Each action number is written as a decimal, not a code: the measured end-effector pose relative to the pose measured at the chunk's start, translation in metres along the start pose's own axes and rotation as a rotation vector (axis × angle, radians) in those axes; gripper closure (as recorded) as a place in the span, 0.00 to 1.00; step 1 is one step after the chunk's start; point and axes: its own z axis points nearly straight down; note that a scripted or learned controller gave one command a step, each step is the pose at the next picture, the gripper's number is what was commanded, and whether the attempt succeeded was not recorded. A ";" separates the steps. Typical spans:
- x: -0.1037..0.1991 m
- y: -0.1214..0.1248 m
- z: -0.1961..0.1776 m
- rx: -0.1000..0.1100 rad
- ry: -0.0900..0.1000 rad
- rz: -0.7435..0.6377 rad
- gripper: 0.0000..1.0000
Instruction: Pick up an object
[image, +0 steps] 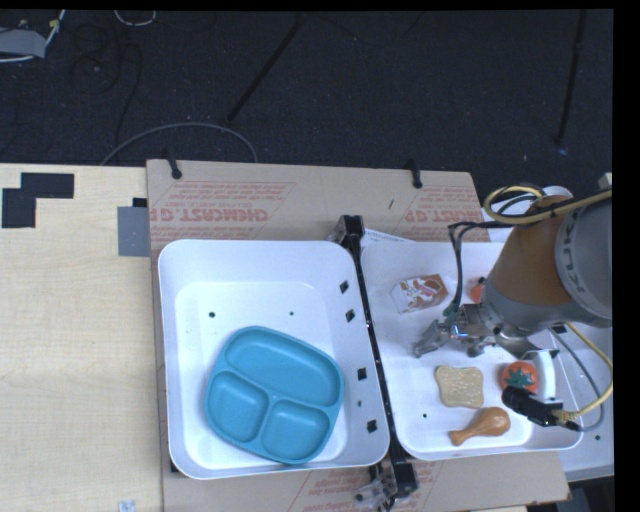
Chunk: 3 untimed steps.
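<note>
**Arm low in the right bin, grasp not yet made**

The arm reaches in from the right edge of the frame and hangs low over the right bin (400, 425). Its gripper (447, 338) sits at centre-right, pointing toward the left of the frame. Whether the fingers are spread or closed cannot be told at this size, and nothing can be seen between them.

The step in hand looks like the approach: the tool is down among the objects but no pick is evident. The nearest candidates are the toast slice (459, 386), just below and slightly right of the fingers, and the small printed packet (421, 291), just above and left of them. A drumstick toy (481, 425) lies further down, near the bin's lower edge, and an orange-and-green toy (520, 376) sits to the right beside the arm. The left bin (185, 275) holds a blue divided tray (273, 394).

The next move likely calls for centring over one item, descending and closing.
</note>
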 end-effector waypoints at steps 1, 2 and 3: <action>-0.001 0.001 -0.013 -0.002 0.000 0.003 1.00; -0.002 0.000 -0.075 -0.005 -0.001 -0.002 1.00; 0.002 -0.008 -0.123 -0.004 -0.001 -0.002 1.00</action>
